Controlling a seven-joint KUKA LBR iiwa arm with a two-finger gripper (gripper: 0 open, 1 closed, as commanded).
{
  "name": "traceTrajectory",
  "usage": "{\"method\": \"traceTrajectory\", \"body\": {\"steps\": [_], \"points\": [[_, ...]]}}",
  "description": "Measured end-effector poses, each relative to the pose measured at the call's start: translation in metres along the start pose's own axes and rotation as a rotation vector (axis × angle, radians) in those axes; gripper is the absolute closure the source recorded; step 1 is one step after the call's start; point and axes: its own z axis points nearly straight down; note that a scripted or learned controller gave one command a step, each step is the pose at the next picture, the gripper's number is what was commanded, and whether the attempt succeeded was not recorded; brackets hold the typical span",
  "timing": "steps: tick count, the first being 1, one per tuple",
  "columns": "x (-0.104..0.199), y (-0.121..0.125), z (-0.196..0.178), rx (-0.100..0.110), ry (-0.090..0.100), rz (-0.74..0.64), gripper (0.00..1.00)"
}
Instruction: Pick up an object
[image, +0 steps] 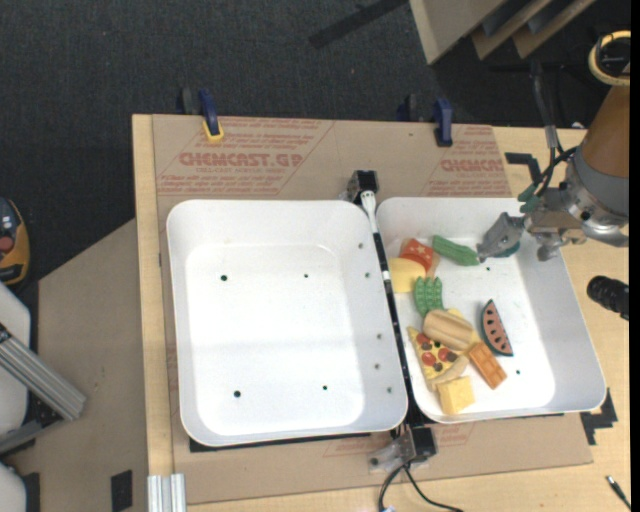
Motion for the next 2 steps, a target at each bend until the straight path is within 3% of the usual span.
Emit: {"method": "traceTrajectory", "body": {"steps": [1,2], "points": [[-0.008,0.106,0.143,-0.011,-0.003,-0.005,0.0],[0.011,0.076,0.155,-0.038,-0.02,0.006,0.0]]}}
